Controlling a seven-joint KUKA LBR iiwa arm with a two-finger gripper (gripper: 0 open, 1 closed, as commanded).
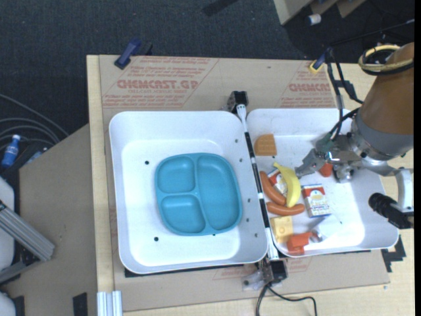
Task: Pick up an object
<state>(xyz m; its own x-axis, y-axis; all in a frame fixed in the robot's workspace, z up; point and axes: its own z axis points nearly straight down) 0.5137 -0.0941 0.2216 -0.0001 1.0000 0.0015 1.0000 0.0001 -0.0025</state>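
Note:
My gripper (325, 164) hangs over the upper middle of the right bin (368, 232), open, its fingers (306, 166) spread apart. A small red-orange piece (325, 170) lies in the gap between them, seemingly on the bin floor and not clamped. Just left of the gripper lies a yellow banana (290, 184) across two orange-red sausages (272, 185). A brown block (266, 145) sits at the bin's upper left. A red and white carton (318, 201) lies below the gripper. Near the front wall are a yellow cheese block (283, 226) and a red piece (297, 241).
The left bin (128, 170) holds a blue divided plate (197, 193). A black divider clip (238, 101) sits between the bins at the back. The arm's orange-banded body (391, 104) and cables reach in over the right bin's right side.

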